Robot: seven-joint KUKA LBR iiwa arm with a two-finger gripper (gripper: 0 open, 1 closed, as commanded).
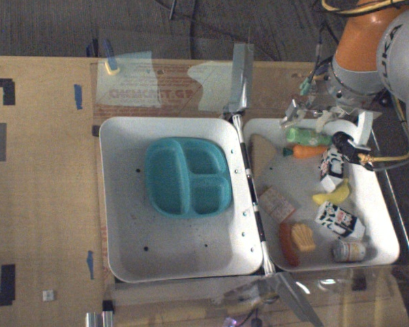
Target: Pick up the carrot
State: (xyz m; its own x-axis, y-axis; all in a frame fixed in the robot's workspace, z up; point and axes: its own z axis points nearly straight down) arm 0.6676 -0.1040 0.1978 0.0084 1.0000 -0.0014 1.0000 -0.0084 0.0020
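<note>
The carrot point(308, 151) is orange with a small green tip at its left end. It lies flat near the back of the right bin point(385, 213). My gripper point(307, 118) hangs just behind and above it, over a green item point(308, 137) that lies right next to the carrot. The grey arm with its orange band point(362, 29) comes in from the upper right. Nothing is seen held in the gripper.
The right bin also holds two black-and-white cartons point(334, 163) point(339, 221), a yellow banana point(332, 194), a pinkish block point(277, 204), a red sausage point(288, 244), a yellow waffle point(303, 237) and a can point(347, 251). A teal divided plate point(189, 176) sits in the left bin point(123, 203).
</note>
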